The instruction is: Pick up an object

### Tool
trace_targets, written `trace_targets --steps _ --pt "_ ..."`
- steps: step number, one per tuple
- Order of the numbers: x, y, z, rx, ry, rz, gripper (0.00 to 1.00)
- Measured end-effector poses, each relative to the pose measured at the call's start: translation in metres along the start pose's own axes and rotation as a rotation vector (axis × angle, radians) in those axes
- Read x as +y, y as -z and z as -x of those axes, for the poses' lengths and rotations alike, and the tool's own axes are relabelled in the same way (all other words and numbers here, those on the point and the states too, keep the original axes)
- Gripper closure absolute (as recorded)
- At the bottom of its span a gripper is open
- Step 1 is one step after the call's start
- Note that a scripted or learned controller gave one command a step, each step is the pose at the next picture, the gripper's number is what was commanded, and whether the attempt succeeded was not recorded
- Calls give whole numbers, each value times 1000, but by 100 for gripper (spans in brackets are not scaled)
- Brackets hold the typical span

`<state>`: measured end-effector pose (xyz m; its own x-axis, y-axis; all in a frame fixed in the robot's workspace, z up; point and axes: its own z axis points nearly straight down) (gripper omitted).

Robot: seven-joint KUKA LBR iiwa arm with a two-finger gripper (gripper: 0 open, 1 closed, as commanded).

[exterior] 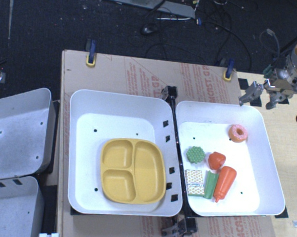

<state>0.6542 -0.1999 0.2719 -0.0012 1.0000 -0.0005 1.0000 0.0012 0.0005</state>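
Up at two o'clock in the camera view, the tool (262,95) hangs over the worktop (122,69), just beyond the far right corner of the right bin (271,167). Its two fingers (250,93) are spread apart with nothing between them. All the small objects lie in the right bin: a pink doughnut (238,132) near the far wall at one o'clock, a green round piece (196,154) toward the centre divider, a red tomato (216,160) just beside it, an orange carrot (224,183) at five o'clock, a green stick (211,185) touching the carrot's left side, and a pale patterned card (195,182) next to that. In the left bin (82,135) sits a yellow divided tray (132,171).
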Motion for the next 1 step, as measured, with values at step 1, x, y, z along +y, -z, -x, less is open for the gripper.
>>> trace_targets --steps 1 --pt "-1 -44 -6 1 2 -3 0"
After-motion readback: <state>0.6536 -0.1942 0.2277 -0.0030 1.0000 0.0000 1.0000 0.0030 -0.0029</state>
